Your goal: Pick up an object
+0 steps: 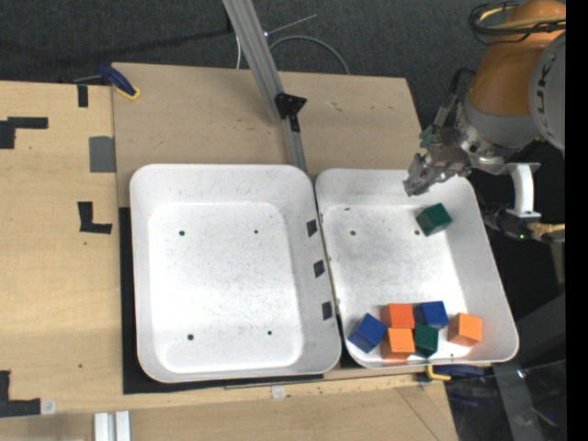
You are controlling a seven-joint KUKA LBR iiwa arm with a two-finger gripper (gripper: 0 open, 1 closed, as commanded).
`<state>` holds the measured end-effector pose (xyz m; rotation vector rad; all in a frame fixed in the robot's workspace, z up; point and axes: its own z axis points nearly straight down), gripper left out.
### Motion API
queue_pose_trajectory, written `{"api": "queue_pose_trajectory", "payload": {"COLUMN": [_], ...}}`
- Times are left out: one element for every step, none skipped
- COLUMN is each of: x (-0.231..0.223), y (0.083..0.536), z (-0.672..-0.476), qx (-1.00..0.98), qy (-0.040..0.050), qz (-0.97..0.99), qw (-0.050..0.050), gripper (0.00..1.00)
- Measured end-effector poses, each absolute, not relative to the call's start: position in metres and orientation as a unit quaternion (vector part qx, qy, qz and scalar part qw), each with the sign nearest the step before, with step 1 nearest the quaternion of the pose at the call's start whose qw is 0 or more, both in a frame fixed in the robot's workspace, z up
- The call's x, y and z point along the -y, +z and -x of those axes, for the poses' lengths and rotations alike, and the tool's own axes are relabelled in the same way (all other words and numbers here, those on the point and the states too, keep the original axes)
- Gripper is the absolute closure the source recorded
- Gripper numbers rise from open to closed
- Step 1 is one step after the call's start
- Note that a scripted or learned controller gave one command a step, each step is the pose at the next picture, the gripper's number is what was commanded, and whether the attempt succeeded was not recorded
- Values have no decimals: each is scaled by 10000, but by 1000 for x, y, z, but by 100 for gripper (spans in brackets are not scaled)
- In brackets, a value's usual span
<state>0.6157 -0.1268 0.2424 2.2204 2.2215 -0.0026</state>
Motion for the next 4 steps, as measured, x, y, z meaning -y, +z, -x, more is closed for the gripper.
{"api": "queue_pose_trajectory", "payload": {"x": [77,17,-41,-86], "y": [232,225,236,230], "z": [-614,-601,-592,-584], "qx": [-7089,-7095,-7101,-7093], "qy": [-4,-5,9,-7], "qz": [-7053,-7047,-7041,-7049], "qw": [-10,-16,-7,-14], "gripper": [100,100,100,100]}}
